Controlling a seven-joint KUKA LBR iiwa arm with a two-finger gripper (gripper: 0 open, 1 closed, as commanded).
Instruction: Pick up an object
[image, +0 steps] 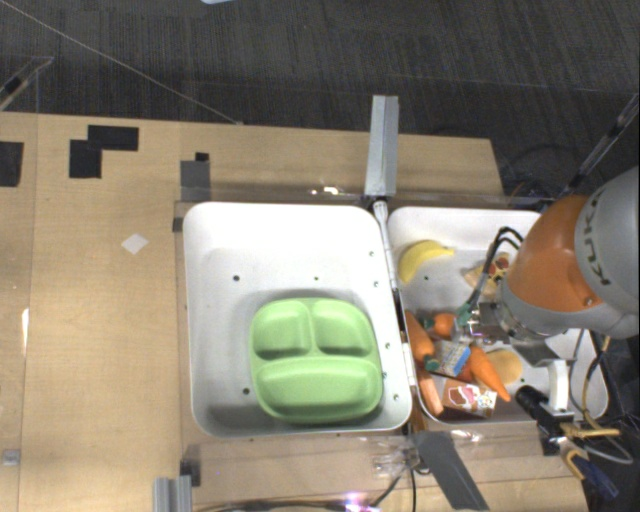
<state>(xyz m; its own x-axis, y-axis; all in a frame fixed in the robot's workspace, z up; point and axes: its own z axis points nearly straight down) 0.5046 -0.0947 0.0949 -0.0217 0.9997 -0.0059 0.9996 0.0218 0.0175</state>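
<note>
The right bin (450, 222) holds a heap of small toys. A yellow banana-like piece (425, 258) lies at its far left. Toward the front are an orange carrot (486, 371), a second orange piece (419, 341) against the left wall, and a red and white carton (468, 399) at the front edge. A small blue and white packet (454, 357) lies between them. My gripper (472, 318) hangs low over the middle of this heap, just above the packet and the carrots. The orange wrist band (555, 265) hides the bin's right half.
A green divided plate (315, 358) fills the front of the left bin (230, 250). A metal post (382, 145) stands behind the wall between the bins. A pale object (474, 270) lies right of the yellow piece.
</note>
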